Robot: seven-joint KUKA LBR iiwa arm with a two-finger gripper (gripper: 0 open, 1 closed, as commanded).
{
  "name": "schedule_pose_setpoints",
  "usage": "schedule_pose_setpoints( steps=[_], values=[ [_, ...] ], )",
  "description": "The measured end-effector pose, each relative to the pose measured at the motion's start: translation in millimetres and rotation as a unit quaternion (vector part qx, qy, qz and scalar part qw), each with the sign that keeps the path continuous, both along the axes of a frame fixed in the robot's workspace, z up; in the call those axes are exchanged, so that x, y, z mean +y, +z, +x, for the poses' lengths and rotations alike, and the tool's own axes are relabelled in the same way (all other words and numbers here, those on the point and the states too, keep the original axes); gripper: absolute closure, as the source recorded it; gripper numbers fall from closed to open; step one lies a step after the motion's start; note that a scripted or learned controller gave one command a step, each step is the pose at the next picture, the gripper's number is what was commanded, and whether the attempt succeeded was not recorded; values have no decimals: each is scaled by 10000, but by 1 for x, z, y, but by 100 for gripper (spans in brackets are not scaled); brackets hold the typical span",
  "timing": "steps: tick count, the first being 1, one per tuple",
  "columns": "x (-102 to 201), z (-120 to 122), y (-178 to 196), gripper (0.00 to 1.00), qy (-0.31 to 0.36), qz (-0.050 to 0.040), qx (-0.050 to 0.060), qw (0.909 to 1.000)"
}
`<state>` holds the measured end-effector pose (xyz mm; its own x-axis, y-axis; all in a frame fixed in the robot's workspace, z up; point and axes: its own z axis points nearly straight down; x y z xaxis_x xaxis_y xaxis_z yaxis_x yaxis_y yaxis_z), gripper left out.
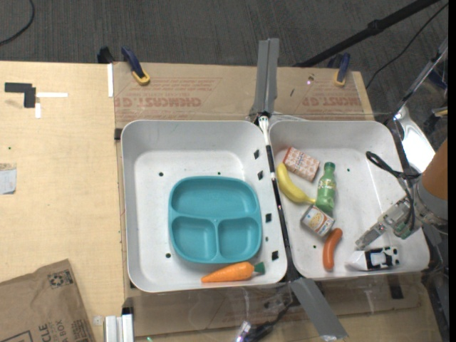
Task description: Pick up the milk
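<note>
The milk [376, 260] looks to be a small white carton with black patches. It lies on its side in the front right corner of the right bin [349, 144]. My gripper [372, 236] reaches in from the right edge, slanting down and left, with its tip just behind and above the carton. Nothing shows in its grasp. A black cable loops over the bin behind it.
The right bin also holds a pink and white box [302, 164], a banana [288, 185], a green bottle [325, 187], a small can [317, 221] and a sausage [330, 249] left of the milk. The left bin has a teal divided plate [214, 218] and a carrot [229, 273].
</note>
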<state>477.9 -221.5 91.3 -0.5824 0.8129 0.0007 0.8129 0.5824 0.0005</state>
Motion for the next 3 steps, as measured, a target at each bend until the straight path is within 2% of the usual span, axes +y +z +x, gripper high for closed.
schedule_pose_setpoints(
  steps=[1, 2, 3],
  values=[
    [0, 0, 0, 0, -740, -4, -2, 9973],
    [1, 4, 3, 0, 795, -13, -51, 9968],
    [1, 4, 11, 100, 780, -10, -50, 9969]
  ],
)
